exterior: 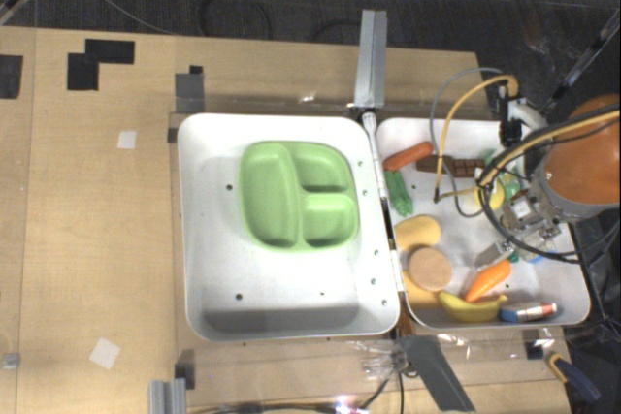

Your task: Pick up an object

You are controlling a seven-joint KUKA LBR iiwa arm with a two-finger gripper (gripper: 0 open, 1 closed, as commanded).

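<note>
I see a big green tray (296,194) with three parts lying in the middle of the left white bin (209,296). That bin sits on my light wooden table (87,238). Black patches (97,61) mark the table far to the upper left of the green tray. A grey metal post (370,58) stands just past the tray's upper right.

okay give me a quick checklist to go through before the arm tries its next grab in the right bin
1. Arm is over the right bin: ok.
2. Gripper sits above the carrot: ok, it looks close.
3. Carrot free of neighbours: not ok, the banana lies right beside it.
4. Anything already held: cannot tell.
5. Cables clear of the toys: not ok, they hang over the bin.
6. Green tray is in the left bin, out of the way: ok.
</note>
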